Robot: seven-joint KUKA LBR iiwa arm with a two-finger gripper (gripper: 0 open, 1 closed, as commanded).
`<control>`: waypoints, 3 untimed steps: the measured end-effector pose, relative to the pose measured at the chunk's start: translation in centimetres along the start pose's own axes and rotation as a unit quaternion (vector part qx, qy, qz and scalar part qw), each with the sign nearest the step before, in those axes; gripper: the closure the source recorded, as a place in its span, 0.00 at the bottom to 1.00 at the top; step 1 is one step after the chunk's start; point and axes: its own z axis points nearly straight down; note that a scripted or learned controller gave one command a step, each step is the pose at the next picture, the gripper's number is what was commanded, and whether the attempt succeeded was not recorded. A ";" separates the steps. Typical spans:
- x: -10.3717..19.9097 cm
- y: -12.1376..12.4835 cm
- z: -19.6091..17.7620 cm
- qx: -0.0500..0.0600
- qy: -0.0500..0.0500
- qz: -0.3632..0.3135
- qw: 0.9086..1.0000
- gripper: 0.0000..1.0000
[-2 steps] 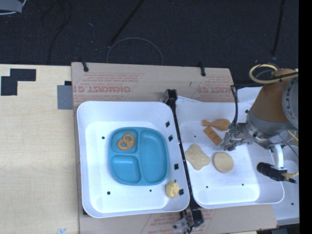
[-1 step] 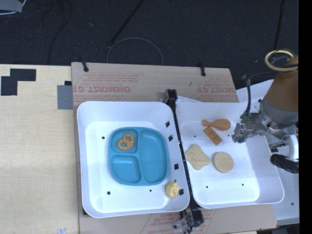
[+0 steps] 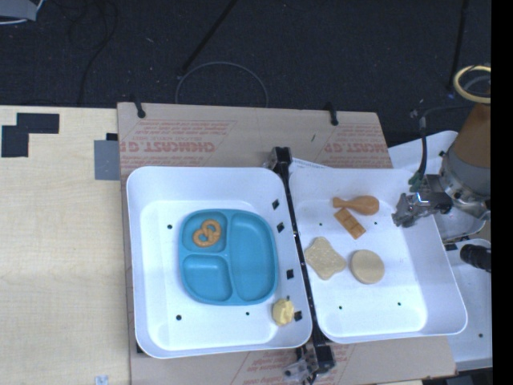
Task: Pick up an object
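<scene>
A: Two bins on the bench. Left bin (image 3: 152, 215) first: what is in it?

B: One blue tray (image 3: 240, 275), three compartments, lying flat in the middle. One pretzel (image 3: 208, 233) in the tray's upper-left compartment. One yellow lump (image 3: 283, 311) off the tray, just beside its lower-right corner, against the bin's right wall.

A: And the right bin (image 3: 417, 311), counted from the tray?

B: Four items, all right of the tray and across the divider between the bins. Nearest the tray, one slice of toast (image 3: 324, 257), lying flat. Just right of it, close but apart, one round cookie (image 3: 368, 266). Above those, one orange stick (image 3: 349, 222), tilted, and one drumstick (image 3: 358, 204), its thin end meeting the stick's upper end.

A: Gripper?

B: One gripper (image 3: 406, 213), farthest right of the tray, over the right bin's right rim, level with the drumstick but apart from it. Nothing shows between its fingers. How wide they stand I cannot tell; they are small and dark there.

A: Arm?

B: One grey arm (image 3: 469, 167), orange above, right of the gripper.
</scene>
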 end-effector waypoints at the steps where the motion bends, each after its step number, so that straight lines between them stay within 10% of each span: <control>1: -0.1 0.0 -2.8 0.000 0.000 -0.003 1.000 1.00; 3: 11.0 -0.9 -0.7 0.003 0.001 -0.003 1.000 1.00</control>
